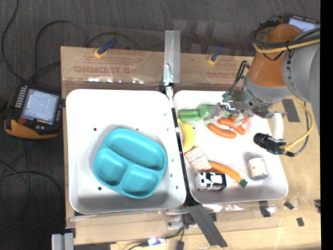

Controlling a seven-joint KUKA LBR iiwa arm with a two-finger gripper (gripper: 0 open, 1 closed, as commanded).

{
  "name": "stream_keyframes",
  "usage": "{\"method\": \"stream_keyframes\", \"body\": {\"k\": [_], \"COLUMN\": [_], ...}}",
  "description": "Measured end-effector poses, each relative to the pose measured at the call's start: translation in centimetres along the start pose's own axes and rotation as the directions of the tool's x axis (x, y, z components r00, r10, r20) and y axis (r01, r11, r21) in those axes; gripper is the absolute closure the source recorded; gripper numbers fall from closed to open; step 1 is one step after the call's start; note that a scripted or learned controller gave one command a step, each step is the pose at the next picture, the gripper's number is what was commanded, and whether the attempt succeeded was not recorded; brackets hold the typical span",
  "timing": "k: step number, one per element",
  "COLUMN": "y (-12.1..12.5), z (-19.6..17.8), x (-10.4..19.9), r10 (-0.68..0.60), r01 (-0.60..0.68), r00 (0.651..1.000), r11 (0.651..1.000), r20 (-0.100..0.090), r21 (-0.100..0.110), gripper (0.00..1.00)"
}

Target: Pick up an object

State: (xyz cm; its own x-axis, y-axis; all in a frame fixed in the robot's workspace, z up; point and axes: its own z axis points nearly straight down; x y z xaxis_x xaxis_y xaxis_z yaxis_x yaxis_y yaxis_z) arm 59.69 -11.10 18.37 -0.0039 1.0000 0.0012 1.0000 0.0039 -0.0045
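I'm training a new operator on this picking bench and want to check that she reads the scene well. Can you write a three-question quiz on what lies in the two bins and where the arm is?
1. True or false: the blue divided tray lies in the same bin as the banana.
2. Which lies nearest the gripper? A) the carrot B) the red sausages C) the white cup
3. Fill in: the small black-and-white cow toy lies near the ______ edge of the right bin.

Key: 1. False, the tray lies in the left bin. 2. B. 3. Front (bottom edge in the camera view).
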Motion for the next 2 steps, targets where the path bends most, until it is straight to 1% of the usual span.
{"method": "stream_keyframes", "body": {"k": [1,2], "y": [-3.2,0.4], "z": [-7.9,6.8], "x": [3.1,-1.2], "r10": [0.012,-0.048], "r01": [-0.012,0.048], "r00": [1.000,0.999], "r11": [1.000,0.999], "r20": [0.001,0.003], "r21": [-0.001,-0.002], "gripper": [0.00,0.00]}}
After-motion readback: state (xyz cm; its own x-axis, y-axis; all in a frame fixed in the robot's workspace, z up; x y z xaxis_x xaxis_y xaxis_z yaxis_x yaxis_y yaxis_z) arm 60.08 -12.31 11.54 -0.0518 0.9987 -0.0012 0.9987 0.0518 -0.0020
